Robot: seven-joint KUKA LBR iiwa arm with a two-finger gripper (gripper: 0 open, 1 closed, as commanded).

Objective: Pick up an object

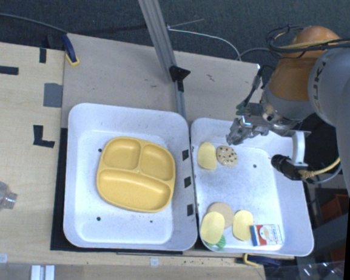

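Robotics lab, bare plywood bench [19,110] with black tape marks, two white bins [74,176] side by side, grey arm [333,71] with orange band, loose cables [27,21], aluminium strut [154,25] rising over dark carpet

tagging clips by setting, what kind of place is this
Likely a robotics lab bench: a grey arm's gripper over two white bins, toy food like a cookie, tape marks on the bench.

Yellow divided plate [137,174], speckled tan cookie [225,155], white bins [76,158].
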